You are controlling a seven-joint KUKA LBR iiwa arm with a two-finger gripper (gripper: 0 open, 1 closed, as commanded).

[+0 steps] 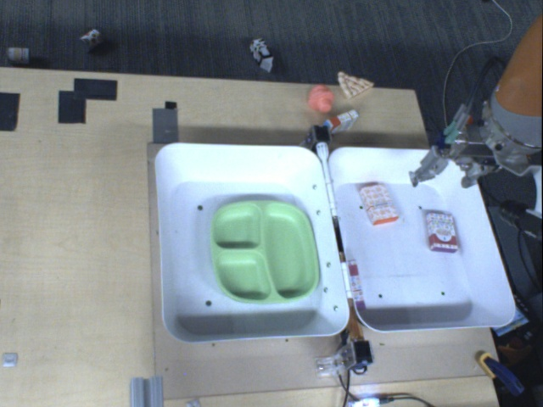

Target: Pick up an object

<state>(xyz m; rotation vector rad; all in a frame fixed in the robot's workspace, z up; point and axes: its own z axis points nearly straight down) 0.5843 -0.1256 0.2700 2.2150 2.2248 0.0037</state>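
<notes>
Two small packets lie flat in the right bin (475, 308). One is a white and orange packet (377, 203) near the bin's middle left; the other is a white and red packet (441, 231) to its right. My gripper (443, 176) hangs over the bin's far right part, above and just beyond the red packet. It is open, with nothing between its fingers. The left fingertip (418, 176) points toward the orange packet.
A green divided plate (263, 249) sits in the left bin (178, 193). A pink ball (321, 98), a wedge-shaped toy (355, 84) and a small tube (344, 121) lie on the bench behind the bins. Small items are scattered on the dark floor beyond.
</notes>
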